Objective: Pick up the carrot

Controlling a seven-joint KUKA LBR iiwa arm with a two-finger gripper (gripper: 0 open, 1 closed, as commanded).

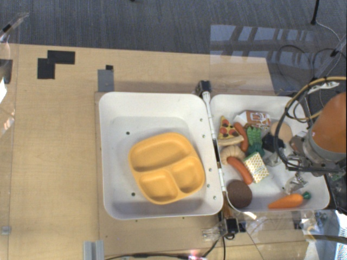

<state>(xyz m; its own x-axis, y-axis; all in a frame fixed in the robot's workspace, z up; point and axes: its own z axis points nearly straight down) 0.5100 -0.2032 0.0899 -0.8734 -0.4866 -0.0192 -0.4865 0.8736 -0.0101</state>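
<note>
The carrot (286, 201) is orange with a small green top and lies on its side near the front right corner of the right bin (271, 103). My gripper (296, 184) hangs just above and behind the carrot's green end, below the arm's orange band (332, 124). Nothing shows as being held by it.
Toy food crowds the right bin: a pizza slice (230, 132), a red sausage (239, 169), a brown round piece (238, 193), a green broccoli (254, 135), a yellow-green block (256, 167) and a brown packet (256, 118). A yellow divided plate (166, 167) lies in the left bin (114, 145).
</note>
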